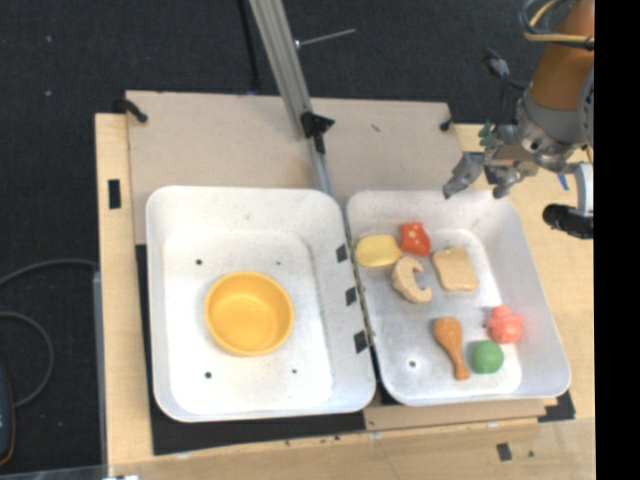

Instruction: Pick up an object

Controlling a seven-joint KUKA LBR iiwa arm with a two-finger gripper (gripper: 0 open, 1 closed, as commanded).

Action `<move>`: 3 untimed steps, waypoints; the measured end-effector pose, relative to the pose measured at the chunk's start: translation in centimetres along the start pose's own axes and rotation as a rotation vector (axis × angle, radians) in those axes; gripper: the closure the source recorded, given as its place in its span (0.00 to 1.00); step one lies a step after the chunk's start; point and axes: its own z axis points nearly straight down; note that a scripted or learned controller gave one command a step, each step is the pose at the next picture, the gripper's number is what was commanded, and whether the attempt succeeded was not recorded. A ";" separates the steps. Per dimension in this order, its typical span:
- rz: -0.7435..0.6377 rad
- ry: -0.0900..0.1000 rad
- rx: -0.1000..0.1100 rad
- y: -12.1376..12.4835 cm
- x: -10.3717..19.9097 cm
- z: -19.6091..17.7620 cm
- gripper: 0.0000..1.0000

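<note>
Above the right bin's [530,268] far rim, the gripper [478,181] hangs spread wide, holding nothing. Toy drumstick [451,345] (likely light, rigid plastic): grasp across its narrow shaft.

the scene was lit evenly from above, and only faint, short shadows were cast. the white bins [250,218] were rendered bright, nearly washed out (little surface detail was kept). the whole frame was softened by mild blur, and the dark floor [60,48] was left grainy.
</note>
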 end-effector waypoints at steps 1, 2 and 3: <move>-0.001 -0.001 0.001 0.0 -0.1 0.0 0.00; -0.001 0.000 0.002 -0.5 0.3 4.3 0.00; 0.003 0.000 0.004 -1.4 0.3 10.0 0.00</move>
